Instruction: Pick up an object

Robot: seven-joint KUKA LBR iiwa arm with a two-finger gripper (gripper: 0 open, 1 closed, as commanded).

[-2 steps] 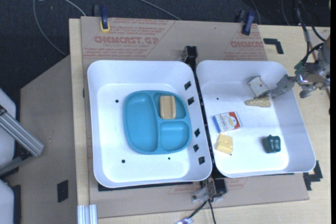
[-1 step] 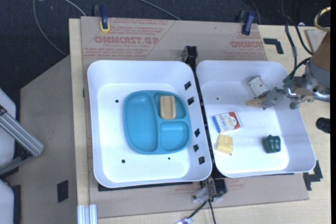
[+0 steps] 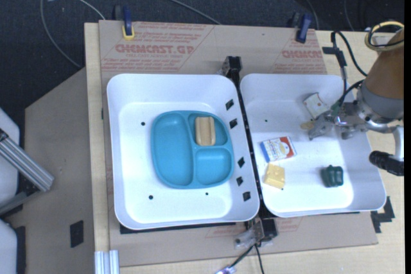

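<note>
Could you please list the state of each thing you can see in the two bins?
Tray: flat in left bin, holding a tan block.
Packet: lying flat, right bin.
Yellow piece: lying flat, beside packet.
Green object: resting free.
Pincer: low over right bin, holding nothing visible.

At the right edge of your frame, the arm (image 3: pixel 385 83) shows an orange band, a grey wrist and black cables (image 3: pixel 340 58).

I see the bench (image 3: pixel 160 42), board-topped, carrying the left bin (image 3: pixel 122 157) and right bin (image 3: pixel 359 196) side by side, touching.
</note>
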